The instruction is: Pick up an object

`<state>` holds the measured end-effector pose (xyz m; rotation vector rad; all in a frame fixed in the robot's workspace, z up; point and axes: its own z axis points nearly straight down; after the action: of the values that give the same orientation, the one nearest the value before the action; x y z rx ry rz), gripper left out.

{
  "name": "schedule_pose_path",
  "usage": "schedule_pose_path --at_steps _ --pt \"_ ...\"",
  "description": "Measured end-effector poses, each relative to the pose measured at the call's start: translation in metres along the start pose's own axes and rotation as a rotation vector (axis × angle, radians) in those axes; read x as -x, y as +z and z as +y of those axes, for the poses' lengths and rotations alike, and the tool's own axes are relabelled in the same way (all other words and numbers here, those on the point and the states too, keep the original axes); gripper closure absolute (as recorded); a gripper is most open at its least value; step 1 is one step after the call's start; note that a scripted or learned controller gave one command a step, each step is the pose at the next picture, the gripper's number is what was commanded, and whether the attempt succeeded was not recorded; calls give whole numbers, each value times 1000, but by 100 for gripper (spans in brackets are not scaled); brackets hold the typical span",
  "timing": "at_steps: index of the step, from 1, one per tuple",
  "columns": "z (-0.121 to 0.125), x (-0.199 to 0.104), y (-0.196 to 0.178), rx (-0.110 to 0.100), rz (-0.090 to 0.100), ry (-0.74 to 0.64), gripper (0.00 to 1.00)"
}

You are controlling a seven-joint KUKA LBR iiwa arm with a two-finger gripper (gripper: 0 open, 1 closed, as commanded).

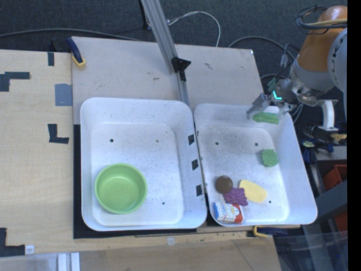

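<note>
My gripper hangs over the back right corner of the right bin. A flat green piece sits between its two fingers, right at their tips, and the gripper is shut on it. Loose in the same bin lie a fuzzy green block, a brown ball, a purple toy, a yellow piece and a small red, white and blue carton.
The left bin holds a green bowl at its front left. A slanted metal pole runs from the top down to the divide between the bins. Cables lie on the dark floor behind the bench.
</note>
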<state>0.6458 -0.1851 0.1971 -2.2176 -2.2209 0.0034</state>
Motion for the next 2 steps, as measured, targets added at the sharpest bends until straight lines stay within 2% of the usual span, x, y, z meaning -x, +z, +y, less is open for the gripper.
schedule_pose_path --at_steps 1,2 --pt "1 0 -2 2 -2 -1 0" --pt "0 1 63 -4 -1 0 0"
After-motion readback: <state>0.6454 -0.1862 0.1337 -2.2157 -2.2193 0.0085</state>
